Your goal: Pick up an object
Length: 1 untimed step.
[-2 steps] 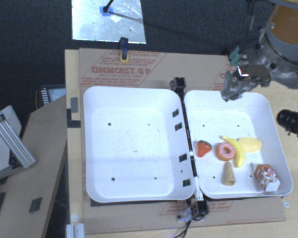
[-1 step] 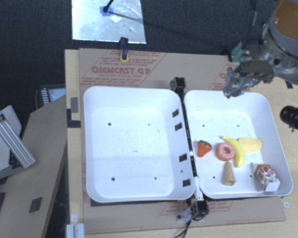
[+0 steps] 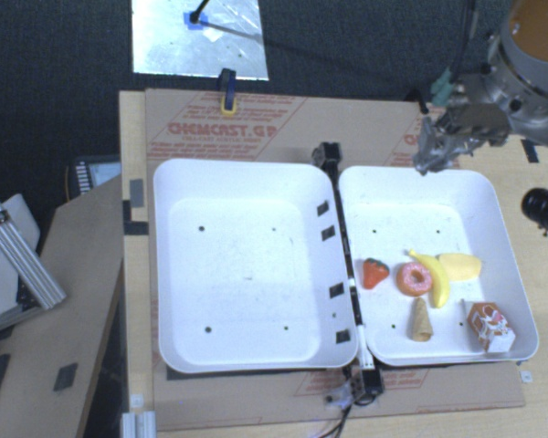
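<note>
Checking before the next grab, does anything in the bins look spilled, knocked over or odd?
Nothing stands out. The strawberry, donut, banana, lemon, cone and small box all lie inside the right bin.

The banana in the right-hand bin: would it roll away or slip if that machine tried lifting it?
The banana is curved and lies flat, so it probably won't roll. Its smooth skin might slip. It touches the doughnut, which would likely get nudged.

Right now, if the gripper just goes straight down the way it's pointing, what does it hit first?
Probably the far rim of the right bin, or bare floor just inside it. The gripper hangs over that edge, well clear of the toys. Depth is unclear from one view.
</note>
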Motion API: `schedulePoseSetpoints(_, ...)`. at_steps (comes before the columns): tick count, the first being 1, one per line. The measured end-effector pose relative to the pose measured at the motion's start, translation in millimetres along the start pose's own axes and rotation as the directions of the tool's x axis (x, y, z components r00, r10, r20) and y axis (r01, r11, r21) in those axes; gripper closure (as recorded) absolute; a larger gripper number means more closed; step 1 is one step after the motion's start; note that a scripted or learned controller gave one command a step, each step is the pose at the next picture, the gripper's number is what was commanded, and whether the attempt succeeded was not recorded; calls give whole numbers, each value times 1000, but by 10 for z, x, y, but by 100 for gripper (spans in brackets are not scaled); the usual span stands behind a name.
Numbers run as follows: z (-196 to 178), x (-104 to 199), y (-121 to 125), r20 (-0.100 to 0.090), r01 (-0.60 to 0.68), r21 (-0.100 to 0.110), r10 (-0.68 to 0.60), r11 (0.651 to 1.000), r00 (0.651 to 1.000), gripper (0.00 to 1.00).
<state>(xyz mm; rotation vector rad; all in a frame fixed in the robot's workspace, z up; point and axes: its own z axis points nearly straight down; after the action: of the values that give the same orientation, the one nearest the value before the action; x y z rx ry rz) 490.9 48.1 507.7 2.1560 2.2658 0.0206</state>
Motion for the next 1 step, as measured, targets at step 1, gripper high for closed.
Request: schedulePoseSetpoints(1,-109,0,8,0,7,-3,-7,1000,1000,100)
